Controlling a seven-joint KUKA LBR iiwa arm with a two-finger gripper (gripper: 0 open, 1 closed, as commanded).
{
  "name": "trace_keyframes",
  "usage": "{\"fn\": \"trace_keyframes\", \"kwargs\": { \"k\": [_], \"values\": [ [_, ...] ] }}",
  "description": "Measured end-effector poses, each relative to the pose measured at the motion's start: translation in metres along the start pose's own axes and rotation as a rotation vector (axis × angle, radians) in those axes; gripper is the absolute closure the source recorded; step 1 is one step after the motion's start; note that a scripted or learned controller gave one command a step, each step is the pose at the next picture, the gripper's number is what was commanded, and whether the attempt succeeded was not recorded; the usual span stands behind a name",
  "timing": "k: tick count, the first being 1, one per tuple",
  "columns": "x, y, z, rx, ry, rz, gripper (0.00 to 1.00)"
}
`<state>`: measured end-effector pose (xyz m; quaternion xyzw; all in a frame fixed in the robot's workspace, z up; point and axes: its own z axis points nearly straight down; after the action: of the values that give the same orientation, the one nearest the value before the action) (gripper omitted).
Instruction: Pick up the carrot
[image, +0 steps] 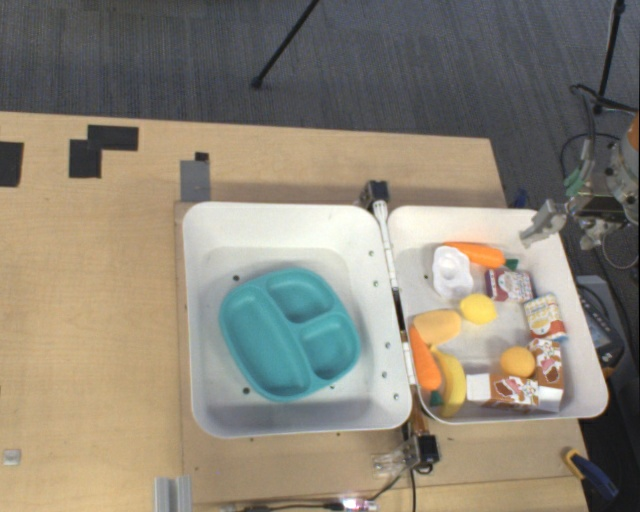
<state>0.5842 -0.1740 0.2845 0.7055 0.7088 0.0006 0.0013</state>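
Two shallow white bins sit side by side on the wooden tabletop (100, 330). The left bin (200, 300) holds a teal divided plate (288, 332), lying flat with its three compartments facing up.

The right bin (580, 330) is crowded with toy food. One carrot (474, 254) lies along the far wall, roughly level, with a white plastic item (451, 270) touching it just below. A second carrot (426, 362) lies against the bin's left wall near the divider, pointing toward the near corner, beside a banana (450, 380) and under the edge of a pale orange, bread-like piece (437, 325). A lemon (479, 309) rests near the middle, an orange (517, 361) sits toward the near right, and several small printed cartons (530, 350) line the right side and near wall.

The pincer (545, 222) hangs at the far right corner of the right bin, over its rim, well apart from both carrots and touching nothing in the bin. It appears as a grey metal part at the end of the arm (610, 185); whether it is wide or narrow cannot be told from here, and nothing is visible in it.
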Motion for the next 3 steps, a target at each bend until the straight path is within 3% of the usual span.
{"fn": "trace_keyframes", "kwargs": {
  "k": [1, 2, 3],
  "values": [
    [-0.003, 0.009, 0.156, 0.005, 0.002, 0.005, 0.0],
    [-0.004, 0.061, 0.195, -0.007, -0.003, 0.149, 0.0],
    [-0.004, 0.063, 0.182, -0.015, -0.006, 0.143, 1.0]
  ]
}}
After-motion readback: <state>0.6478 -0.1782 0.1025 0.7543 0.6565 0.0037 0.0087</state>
